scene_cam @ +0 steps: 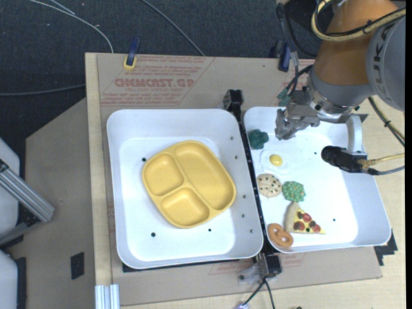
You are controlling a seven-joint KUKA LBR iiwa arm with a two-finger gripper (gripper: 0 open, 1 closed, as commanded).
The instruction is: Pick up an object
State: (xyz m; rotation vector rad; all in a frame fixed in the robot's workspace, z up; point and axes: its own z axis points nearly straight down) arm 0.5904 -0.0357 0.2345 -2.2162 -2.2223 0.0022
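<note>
Evidently the yellow divided tray (188, 182) sat alone in the bin well left of the claw (288, 126), perhaps as a drop spot. Small toy foods clustered just below the claw for picking: pizza slice (304, 221), broccoli (293, 190), cookie (268, 185), fried egg (275, 160). Whether the claw was open or closed I could not tell.

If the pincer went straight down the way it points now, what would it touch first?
Probably bare floor of the right white bin, since the pincer hangs between the dark green toy piece and the fried egg toy; depth unclear.

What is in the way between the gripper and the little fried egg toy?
Nothing visible. The gripper hangs over the top left part of the right bin, and the fried egg toy lies just below it on bare bin floor. The dark green toy sits off to the side.
</note>
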